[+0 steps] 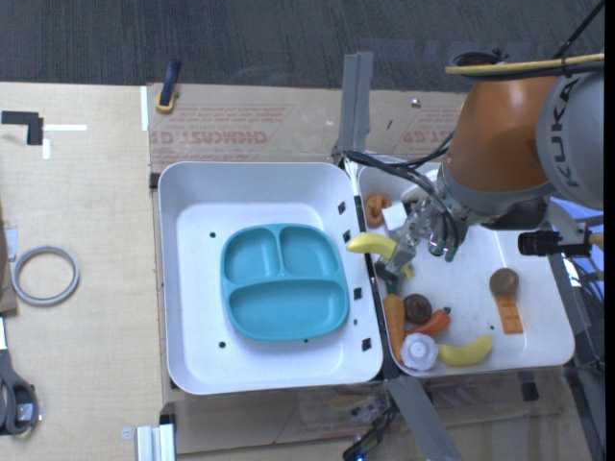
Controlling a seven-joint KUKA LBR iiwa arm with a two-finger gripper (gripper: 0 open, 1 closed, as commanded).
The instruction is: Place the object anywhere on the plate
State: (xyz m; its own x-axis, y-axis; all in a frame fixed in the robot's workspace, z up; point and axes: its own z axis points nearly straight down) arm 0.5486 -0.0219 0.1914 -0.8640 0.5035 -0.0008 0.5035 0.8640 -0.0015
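A blue plate (284, 282) with three sections lies in the middle of the left bin (192, 209). My gripper (398, 252) hangs at the left side of the right bin (538, 344), under the orange wrist band. A small yellow banana (371, 245) sticks out leftward from between its fingers, over the wall where the two bins meet. The gripper is shut on the banana's right end. The banana sits just right of the plate's upper right corner, a little apart from it.
The right bin holds an orange ring (377, 205), a white block (394, 216), a carrot (394, 323), a brown round piece (417, 307), a white cap (419, 351), a second banana (466, 351), a brown ball (504, 280) and an orange block (509, 315). A tape roll (43, 275) lies far left.
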